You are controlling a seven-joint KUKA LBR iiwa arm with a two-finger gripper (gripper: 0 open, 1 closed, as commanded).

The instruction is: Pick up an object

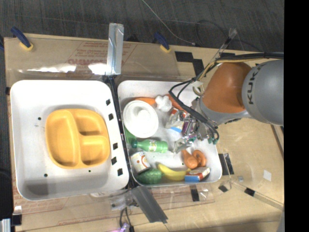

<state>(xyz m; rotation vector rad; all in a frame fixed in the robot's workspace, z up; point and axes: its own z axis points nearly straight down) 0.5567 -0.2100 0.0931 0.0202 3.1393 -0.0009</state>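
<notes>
Tool (190,135) low in right bin (215,154), finger state cannot tell, nothing visibly held | nearest pick: orange toy (193,158) just at 6 o'clock of tool | banana (172,172) at 7 o'clock, long axis 9–3 | green bottle (149,146) at 9 o'clock.

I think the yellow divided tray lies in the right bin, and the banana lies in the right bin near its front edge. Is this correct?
Not quite. The camera view shows the yellow divided tray in the left bin, not the right one. The rest holds: the banana lies in the right bin near its front edge.
</notes>
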